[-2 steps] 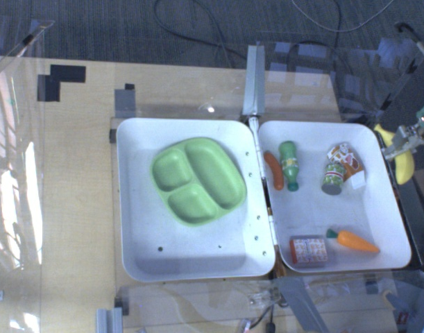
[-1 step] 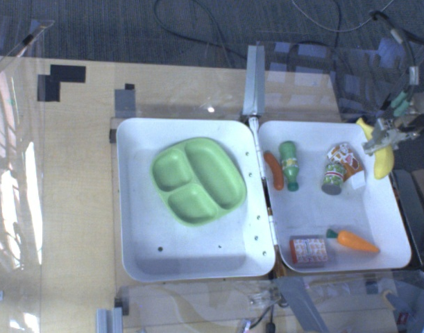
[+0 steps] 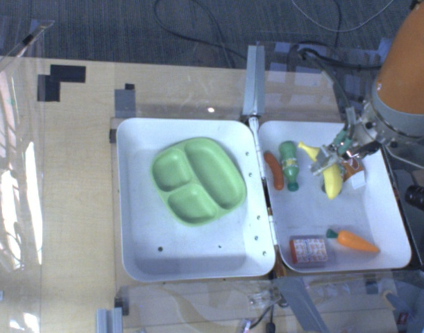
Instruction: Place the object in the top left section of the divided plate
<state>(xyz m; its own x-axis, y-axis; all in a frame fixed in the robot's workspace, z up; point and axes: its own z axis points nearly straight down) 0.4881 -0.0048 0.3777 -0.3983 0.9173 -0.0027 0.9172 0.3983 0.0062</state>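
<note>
End effector [image 3: 327, 159] over banana [image 3: 332, 181], right bin [image 3: 399, 245].

No lettering can be read anywhere. The can [image 3: 309, 250], at five o'clock in the right bin [image 3: 399, 255], perhaps bears a label, too blurred to read.

Two shallow white bins are sitting side by side on the bench: the left bin [image 3: 139, 255] and the right bin [image 3: 385, 255]. One green divided plate [image 3: 198, 180], with three sections, is lying in the left bin. Five small items are lying in the right bin: one hot dog [image 3: 273, 170], one green bottle [image 3: 289, 164], one banana [image 3: 329, 177], one carrot [image 3: 355, 241] and one can [image 3: 309, 250]. One arm is reaching in, carrying one gripper [image 3: 334, 155].
</note>
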